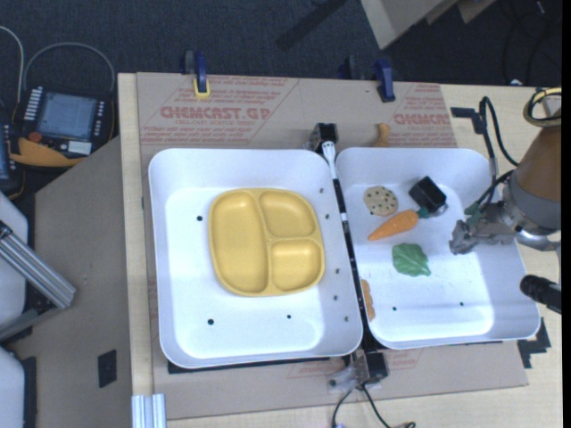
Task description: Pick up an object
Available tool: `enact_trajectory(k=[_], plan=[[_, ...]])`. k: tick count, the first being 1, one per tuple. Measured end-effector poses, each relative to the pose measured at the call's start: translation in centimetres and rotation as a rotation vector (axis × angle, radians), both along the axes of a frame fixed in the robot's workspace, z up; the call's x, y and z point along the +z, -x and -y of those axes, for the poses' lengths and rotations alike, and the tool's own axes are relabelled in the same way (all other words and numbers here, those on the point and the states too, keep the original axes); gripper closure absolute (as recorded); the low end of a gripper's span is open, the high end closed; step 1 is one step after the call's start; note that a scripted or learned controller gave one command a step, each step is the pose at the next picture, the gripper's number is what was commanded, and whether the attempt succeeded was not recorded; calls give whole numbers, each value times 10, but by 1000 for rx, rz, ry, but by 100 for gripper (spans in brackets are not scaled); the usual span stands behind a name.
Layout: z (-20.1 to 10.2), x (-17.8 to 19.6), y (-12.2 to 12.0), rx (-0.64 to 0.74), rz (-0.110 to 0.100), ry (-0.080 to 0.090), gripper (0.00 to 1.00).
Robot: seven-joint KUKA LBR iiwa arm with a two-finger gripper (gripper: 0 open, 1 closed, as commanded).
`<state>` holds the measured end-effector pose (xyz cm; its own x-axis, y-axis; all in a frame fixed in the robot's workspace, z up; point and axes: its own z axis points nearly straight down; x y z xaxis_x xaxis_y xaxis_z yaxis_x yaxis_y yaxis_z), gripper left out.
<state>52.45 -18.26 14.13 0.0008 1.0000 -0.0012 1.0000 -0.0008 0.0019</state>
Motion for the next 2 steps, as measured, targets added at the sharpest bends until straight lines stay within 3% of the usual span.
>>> enact_trajectory(k=[2], plan=[[-4,109,8,2,5,2,100]])
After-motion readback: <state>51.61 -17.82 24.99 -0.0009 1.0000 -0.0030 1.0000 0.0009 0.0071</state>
